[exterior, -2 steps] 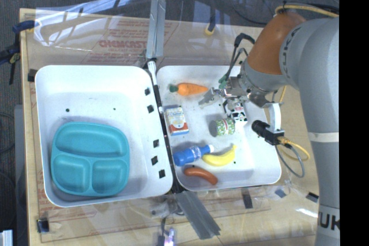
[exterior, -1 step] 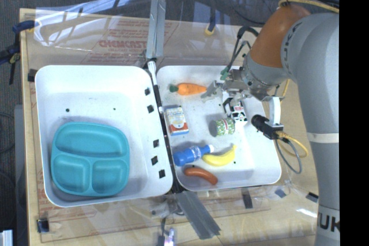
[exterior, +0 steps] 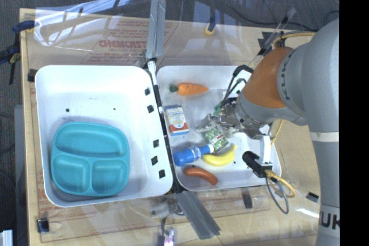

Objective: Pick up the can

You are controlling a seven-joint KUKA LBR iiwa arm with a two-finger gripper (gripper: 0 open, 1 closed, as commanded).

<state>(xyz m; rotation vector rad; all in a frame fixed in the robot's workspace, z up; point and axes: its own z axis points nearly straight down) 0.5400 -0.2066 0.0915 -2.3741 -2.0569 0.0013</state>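
Nearest you, at the right bin's [exterior: 173, 173] front edge, lies a sausage [exterior: 202, 174], with the banana [exterior: 220, 157] just behind it — and just behind the banana sits what looks like the can [exterior: 214, 135], green-patterned and not yet lifted. You'll find the gripper [exterior: 226, 118] low over the can, but whether it's closed or grasping anything, you cannot tell — the wrist hides it.
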